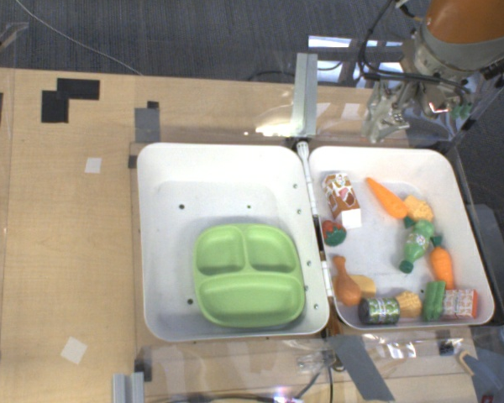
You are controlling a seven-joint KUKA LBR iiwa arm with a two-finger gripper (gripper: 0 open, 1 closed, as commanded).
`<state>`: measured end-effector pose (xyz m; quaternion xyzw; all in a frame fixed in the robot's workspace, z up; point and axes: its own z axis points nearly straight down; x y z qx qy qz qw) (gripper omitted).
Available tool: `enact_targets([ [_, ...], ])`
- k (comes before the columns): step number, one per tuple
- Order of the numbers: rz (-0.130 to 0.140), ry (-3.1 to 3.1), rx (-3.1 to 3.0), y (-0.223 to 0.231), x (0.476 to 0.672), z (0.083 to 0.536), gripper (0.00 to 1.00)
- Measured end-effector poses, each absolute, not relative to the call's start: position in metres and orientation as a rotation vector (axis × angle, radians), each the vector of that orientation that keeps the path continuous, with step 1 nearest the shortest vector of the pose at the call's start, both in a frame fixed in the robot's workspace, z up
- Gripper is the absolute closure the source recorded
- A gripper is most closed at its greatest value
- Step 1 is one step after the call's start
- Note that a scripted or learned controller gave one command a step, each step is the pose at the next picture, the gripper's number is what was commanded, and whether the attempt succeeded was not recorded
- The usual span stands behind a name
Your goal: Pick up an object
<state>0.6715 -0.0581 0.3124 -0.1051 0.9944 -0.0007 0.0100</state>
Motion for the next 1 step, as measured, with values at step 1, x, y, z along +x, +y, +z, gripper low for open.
enact_targets([
  [1,-0.001,3.096,-0.329,-0.0573,0.6729,0.3237,1.00],
])
